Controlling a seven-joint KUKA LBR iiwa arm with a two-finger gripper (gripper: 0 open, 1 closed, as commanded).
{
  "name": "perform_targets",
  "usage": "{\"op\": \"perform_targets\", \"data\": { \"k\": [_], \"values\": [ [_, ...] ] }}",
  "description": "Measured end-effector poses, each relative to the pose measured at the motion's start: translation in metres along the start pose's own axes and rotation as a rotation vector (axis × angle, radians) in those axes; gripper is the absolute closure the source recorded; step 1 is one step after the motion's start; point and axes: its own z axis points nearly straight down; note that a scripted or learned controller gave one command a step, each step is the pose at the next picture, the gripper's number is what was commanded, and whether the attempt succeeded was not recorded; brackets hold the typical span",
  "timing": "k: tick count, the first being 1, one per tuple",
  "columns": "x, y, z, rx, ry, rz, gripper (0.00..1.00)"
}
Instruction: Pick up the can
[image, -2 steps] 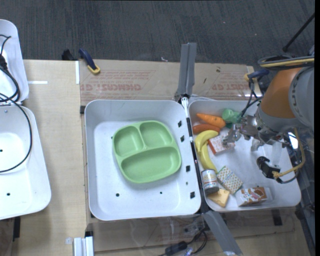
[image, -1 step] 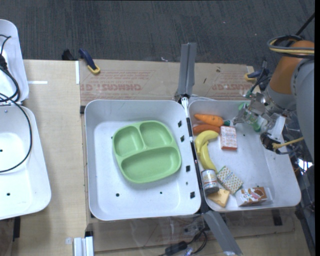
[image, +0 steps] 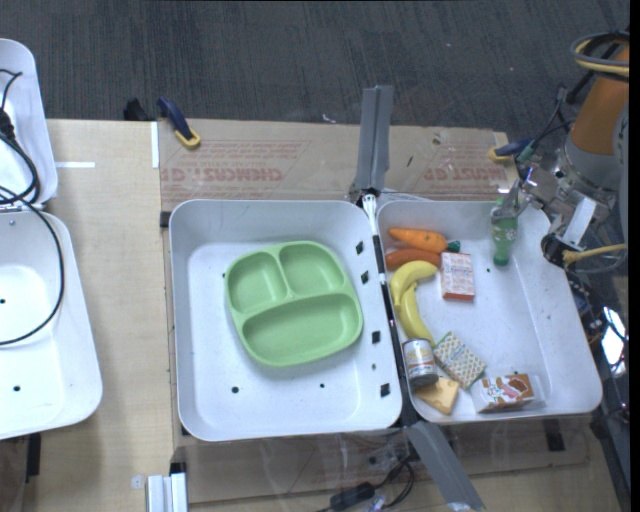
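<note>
The can (image: 420, 362) is small and silvery with a dark label. It sits in the right bin (image: 560, 330) against the left wall, just below the banana (image: 408, 295) and beside a cheese wedge (image: 441, 394). My gripper (image: 518, 196) hangs over the bin's far right corner, far from the can. A green bottle (image: 503, 236) stands directly under the gripper's tip, and I cannot tell whether the two touch.
The right bin also holds a carrot (image: 417, 238), a red-and-white box (image: 458, 275), a patterned packet (image: 459, 357) and a snack pack (image: 506, 391). A green divided plate (image: 294, 301) lies in the left bin (image: 200, 330). The arm (image: 598, 130) stands at the right edge.
</note>
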Motion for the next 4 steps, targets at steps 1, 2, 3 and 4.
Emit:
{"op": "perform_targets", "data": {
  "k": [1, 2, 3, 4],
  "values": [
    [0.001, 0.000, -0.009, 0.001, -0.003, -0.005, 1.00],
    [0.058, -0.072, -0.043, 0.003, 0.000, -0.296, 1.00],
    [0.076, -0.073, 0.037, 0.004, -0.002, 0.300, 1.00],
    [0.038, -0.053, -0.112, 0.003, -0.002, 0.463, 1.00]
  ]
}}
